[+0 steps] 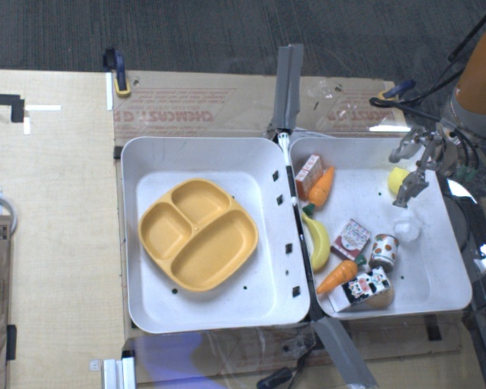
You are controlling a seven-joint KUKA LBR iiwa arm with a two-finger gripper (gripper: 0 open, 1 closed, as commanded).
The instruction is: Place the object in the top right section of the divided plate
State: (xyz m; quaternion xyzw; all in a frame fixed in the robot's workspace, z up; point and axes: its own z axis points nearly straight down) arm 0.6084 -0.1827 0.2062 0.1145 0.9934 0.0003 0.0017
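A yellow divided plate (pixel 198 233) is seen lying in the left bin (pixel 138 217), its three sections bare. The right bin (pixel 437 290) is crowded along its left side: a small red carton (pixel 308 171) is set beside a carrot (pixel 321 185), and a banana (pixel 316 241) is laid against the divider below them. Further down, a second carton (pixel 352 237), a small can (pixel 383 250), another carrot (pixel 338 277) and a black-and-white box (pixel 363 288) are bunched close together.

The gripper (pixel 411 186) is positioned over the upper right part of the right bin, with the arm (pixel 476 79) reaching in from the right. A yellow ball (pixel 398 180) is seen right at the fingertips, touching or just beside them; whether it is actually pinched between them cannot be told. Whether the fingers are apart or together cannot be told either. A whitish lump (pixel 407 229) is seen on the bin floor just below the gripper. The ball is well apart from the plate, in the other bin.
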